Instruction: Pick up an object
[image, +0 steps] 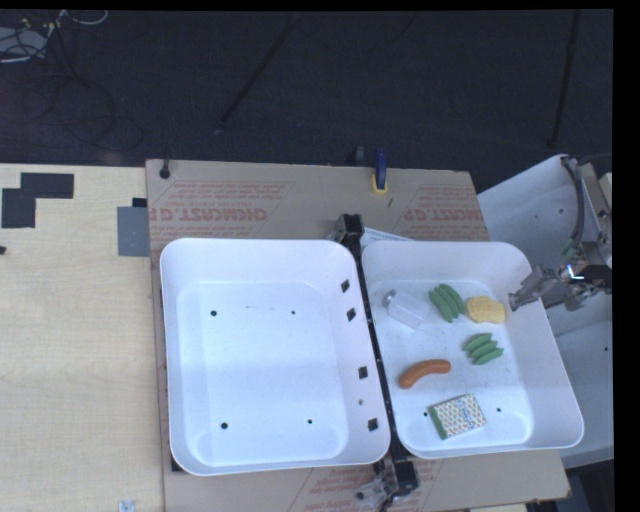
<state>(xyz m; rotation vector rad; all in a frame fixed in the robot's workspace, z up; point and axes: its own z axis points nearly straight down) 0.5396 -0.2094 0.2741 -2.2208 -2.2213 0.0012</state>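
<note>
My claw (522, 296) sits at the right rim of the right-hand bin (553, 420), a dull grey metal tip pointing left toward the toys. It is too small and blurred here for me to tell how it stands, and I can make out nothing between its tips.

Just beside it, inside the bin, lies a knobbly yellow corn piece (486, 310). To the left of that is a glossy green pod (446, 301), lying slanted, and further left a clear, faintly shiny plastic piece (404, 308) that nearly melts into the white floor. Below the corn lies a second, smaller green pod (483, 348). Nearer the middle rests a smooth orange-brown sausage (425, 373), gently curved. Toward the front lies a flat speckled card with a green edge (458, 416), tilted.

The left-hand bin (180, 300) is smooth white plastic with rounded corners. Both bins lie on printed brown cardboard (250, 205).
</note>
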